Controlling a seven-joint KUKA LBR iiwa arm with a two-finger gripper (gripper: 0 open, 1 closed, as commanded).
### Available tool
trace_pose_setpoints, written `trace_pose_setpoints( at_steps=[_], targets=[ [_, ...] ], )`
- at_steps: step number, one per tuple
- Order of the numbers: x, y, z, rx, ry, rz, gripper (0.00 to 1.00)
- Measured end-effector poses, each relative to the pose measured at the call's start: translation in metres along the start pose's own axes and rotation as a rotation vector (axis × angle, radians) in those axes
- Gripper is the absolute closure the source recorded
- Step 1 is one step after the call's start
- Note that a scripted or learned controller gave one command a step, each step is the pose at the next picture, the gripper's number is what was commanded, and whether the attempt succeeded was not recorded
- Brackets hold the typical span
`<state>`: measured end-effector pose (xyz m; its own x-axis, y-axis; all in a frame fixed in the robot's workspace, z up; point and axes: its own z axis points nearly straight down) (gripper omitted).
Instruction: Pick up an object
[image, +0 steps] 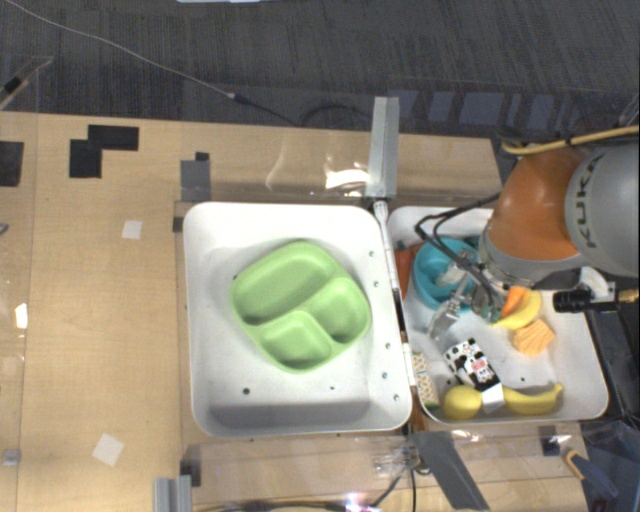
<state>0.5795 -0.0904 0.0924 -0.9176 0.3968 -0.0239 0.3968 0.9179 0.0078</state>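
Currently: pincer low in right bin

Pincer (452, 312) sits beside the teal cup (436, 272); finger state cannot be told. Nearby lie a black-and-white block (470, 362), lemon (461, 402), banana (531, 399). Left bin (215, 400) holds a green tray (300, 305).

Single fixed camera above the bench, looking down at a slant. Far edge of scene at top: dark grey carpeted floor (300, 50) beyond the light wooden benchtop (90, 330). Both shallow white plastic bins in frame, side by side: left bin (215, 395) sits near centre, fully visible; right bin (590, 385) pushed toward the right side. Moderate distance, enough to take in both bins plus a wide strip of bench at left. Grey arm with orange band (545, 215) enters from the right, covering the upper part of the right bin.
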Motion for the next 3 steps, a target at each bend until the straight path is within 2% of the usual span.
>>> trace_pose_setpoints(
  at_steps=[1,2,3],
  targets=[
    [0.036,-0.019,-0.001,0.0,0.001,0.111,0.0],
    [0.076,-0.033,-0.002,0.001,-0.008,0.301,0.0],
    [0.073,-0.035,-0.002,0.004,-0.003,0.043,0.0]
  ],
)
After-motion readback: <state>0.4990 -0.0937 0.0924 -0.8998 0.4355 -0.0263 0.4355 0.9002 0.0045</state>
